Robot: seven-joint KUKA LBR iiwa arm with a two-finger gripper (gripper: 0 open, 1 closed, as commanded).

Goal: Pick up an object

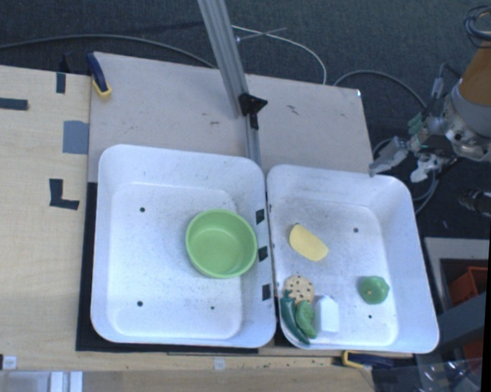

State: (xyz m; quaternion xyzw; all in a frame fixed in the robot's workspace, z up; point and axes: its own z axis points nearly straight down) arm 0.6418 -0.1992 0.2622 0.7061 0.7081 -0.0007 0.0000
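Off beyond the right bin's [410,244] far corner the gripper [403,160] is hanging with jaws spread, gripping nothing; inside that bin a yellow piece [308,243] is lying near the middle

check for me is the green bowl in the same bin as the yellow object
No, the green bowl sits in the left bin, while the yellow object lies in the right bin.

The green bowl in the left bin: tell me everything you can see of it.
The green bowl is round and light green, with a smooth, plastic-looking surface and a slightly paler rim. It stands upright, mouth up, and nothing shows inside it. It sits on the floor of the left bin, toward that bin's right side, close to the wall it shares with the right bin but apart from it. Nothing touches it apart from the bin floor.
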